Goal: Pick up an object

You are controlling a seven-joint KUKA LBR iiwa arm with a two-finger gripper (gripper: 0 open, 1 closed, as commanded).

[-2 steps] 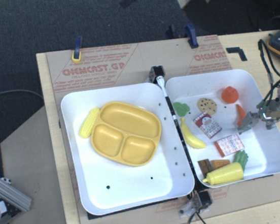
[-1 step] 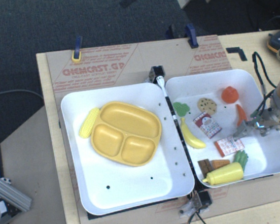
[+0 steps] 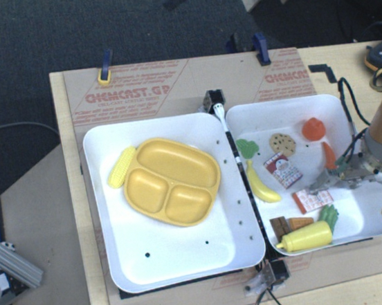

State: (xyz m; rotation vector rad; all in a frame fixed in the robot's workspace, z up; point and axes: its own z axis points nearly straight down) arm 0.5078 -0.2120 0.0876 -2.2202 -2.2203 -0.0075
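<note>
From the overhead camera, the gripper (image 3: 322,181) hangs low over the right bin (image 3: 331,105) at about 3 o'clock (whether it is spread or pinched I cannot tell). Just below it lies a red-and-white packet (image 3: 313,200). A yellow bottle (image 3: 305,238) sits at 6 o'clock, a banana (image 3: 260,185) toward 9 o'clock. The left bin (image 3: 121,255) bears a yellow divided plate (image 3: 172,181) with a corn cob (image 3: 121,166) at its 9 o'clock.

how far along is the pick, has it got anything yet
Done: the gripper is low in the right bin, beside the red and white packet. In hand: nothing visible between its fingers. Left: close on an object and lift it out.
</note>
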